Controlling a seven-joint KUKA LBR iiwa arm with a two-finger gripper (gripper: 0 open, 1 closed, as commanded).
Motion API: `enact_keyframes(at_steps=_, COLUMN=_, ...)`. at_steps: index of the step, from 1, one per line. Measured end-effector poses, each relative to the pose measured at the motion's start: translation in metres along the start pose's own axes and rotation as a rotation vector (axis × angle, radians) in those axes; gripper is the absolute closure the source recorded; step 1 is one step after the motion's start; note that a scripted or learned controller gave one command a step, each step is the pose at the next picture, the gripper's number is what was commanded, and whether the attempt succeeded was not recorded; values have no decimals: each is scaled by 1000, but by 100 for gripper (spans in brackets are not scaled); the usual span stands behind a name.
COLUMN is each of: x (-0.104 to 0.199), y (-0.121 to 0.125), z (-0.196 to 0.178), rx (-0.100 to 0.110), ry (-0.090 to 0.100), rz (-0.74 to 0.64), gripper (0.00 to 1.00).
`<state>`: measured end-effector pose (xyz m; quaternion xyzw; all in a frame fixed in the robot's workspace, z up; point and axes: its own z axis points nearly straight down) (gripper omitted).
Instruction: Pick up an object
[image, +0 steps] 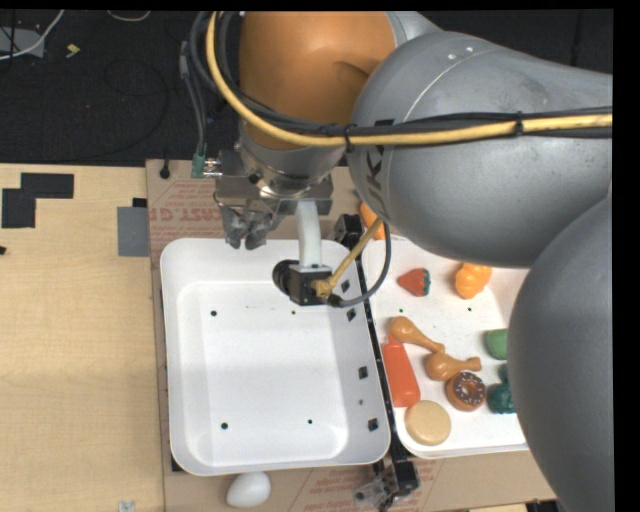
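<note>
Poised over the far rim of the left shallow white bin (185, 350), grey two-finger gripper (245, 232), open or clenched impossible to tell; lying in the right shallow white bin (445, 305), orange plastic toy carrot (402, 372), probably light, stiff, slippery, best pinched across its narrow middle.

Bright, even overhead light, soft shadows in the white bin (190, 400), perhaps slightly grainy.

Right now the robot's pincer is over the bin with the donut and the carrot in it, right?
Not quite. The camera view shows the pincer over the back edge of the left bin. The donut and the carrot lie in the right bin, away from it.
</note>
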<state>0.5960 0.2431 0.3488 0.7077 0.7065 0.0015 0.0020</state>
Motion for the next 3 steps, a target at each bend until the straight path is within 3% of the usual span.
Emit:
enact_keyframes(at_steps=1, x=1, y=38, z=-27, rx=4, ry=0, rz=0, gripper=100)
enact_keyframes(at_steps=2, x=1, y=49, z=-134, rx=-2, ry=3, rz=-6, gripper=100)
enact_keyframes(at_steps=3, x=-51, y=47, z=-9, rx=21, ry=-6, rz=3, gripper=100)
